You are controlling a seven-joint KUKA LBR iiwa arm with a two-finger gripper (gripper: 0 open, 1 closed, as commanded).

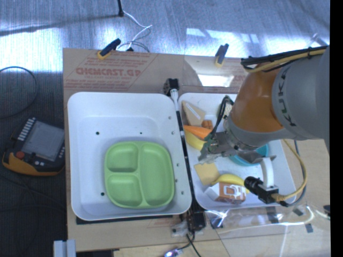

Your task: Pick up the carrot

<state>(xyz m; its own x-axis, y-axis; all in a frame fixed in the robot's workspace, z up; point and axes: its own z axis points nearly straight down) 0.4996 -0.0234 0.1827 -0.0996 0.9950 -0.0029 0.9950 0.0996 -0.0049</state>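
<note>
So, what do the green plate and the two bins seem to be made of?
The green plate looks like moulded plastic with a matte finish: one even pale green colour, rounded edges, three pressed compartments. The left bin and the right bin look like thin, smooth white plastic, slightly glossy, with rounded corners and soft highlights. I cannot tell the exact kind of plastic.

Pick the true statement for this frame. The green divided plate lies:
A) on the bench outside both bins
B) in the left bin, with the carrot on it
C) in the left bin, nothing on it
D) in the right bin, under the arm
C. The green divided plate lies in the left bin with bare compartments, while the carrot lies in the right bin.
</note>
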